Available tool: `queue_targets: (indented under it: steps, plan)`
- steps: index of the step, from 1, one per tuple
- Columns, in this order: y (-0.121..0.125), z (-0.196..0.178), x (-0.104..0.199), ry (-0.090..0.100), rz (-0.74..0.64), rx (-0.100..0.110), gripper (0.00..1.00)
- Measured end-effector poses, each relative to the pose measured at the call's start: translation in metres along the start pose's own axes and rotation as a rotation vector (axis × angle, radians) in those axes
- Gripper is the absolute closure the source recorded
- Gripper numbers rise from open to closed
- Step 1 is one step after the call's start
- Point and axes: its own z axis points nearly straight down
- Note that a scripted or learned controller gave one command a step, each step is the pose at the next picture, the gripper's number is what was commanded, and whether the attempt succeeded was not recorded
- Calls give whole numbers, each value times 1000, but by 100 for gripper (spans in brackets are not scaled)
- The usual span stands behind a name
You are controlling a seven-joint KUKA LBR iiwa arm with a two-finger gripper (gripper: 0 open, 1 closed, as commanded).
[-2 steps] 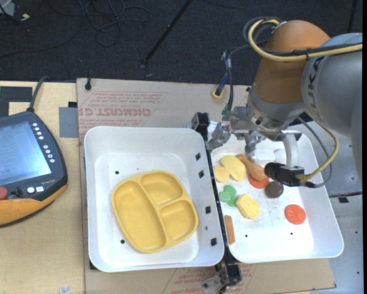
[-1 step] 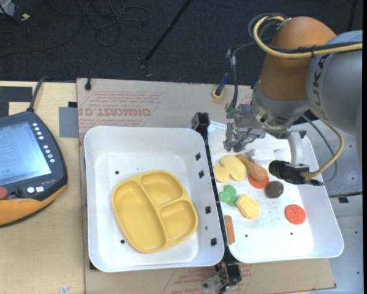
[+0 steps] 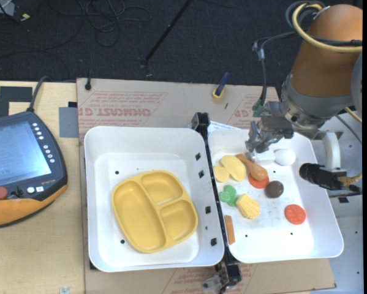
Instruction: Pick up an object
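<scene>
My end effector (image 3: 261,141) looks like dull grey metal. Below it, both white bins (image 3: 100,164) are smooth glossy plastic; the yellow tray (image 3: 154,210) is matt plastic, on brown cardboard (image 3: 146,106).

Toy foods (image 3: 244,182) cluster in the right bin (image 3: 321,241): white egg (image 3: 285,157) at one o'clock, red disc (image 3: 295,214) at four.

Even, fairly bright overhead light on the two white bins (image 3: 103,164), whose floors approach overexposure, with soft short shadows beneath the objects; dark, underexposed floor at the top, and mild overall softness with slight video grain
</scene>
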Motion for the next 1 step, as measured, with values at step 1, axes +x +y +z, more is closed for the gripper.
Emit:
queue_targets:
  steps: [1]
  plan:
    - [-53,-62,12,1,-5,1,100]
